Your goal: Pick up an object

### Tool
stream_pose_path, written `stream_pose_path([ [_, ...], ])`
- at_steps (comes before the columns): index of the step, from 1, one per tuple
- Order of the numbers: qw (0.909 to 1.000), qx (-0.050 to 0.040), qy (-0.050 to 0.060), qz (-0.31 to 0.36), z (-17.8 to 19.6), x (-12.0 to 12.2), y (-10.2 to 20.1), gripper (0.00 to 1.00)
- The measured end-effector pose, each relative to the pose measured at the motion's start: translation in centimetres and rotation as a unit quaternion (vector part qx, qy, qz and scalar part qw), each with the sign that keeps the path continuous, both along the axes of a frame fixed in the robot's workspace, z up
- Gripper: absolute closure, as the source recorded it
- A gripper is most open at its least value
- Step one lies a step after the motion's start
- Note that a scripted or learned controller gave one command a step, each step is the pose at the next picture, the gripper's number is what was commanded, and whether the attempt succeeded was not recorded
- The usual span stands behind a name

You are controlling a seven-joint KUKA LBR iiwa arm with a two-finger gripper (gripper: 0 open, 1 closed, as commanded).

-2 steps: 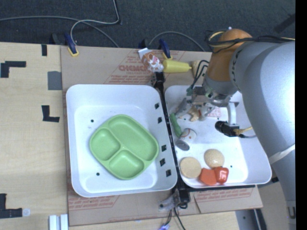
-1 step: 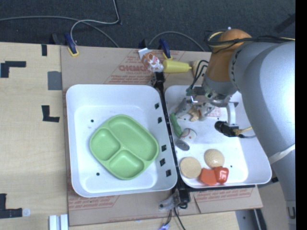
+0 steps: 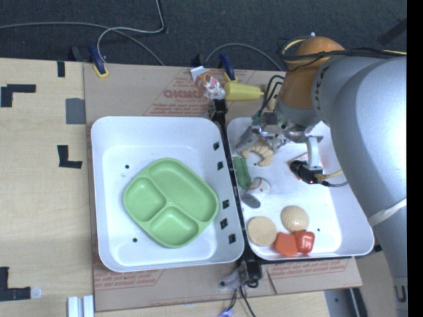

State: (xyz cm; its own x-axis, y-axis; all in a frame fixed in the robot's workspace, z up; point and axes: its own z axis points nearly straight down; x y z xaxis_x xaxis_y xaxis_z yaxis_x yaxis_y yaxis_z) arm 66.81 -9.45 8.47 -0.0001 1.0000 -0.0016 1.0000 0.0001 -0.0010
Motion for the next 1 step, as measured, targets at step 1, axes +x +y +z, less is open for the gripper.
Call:
stream_pose_path([
  [1, 1.0000, 0.0000, -0.005, 0.001, 1.60, 0.35, 0.01, 1.00],
])
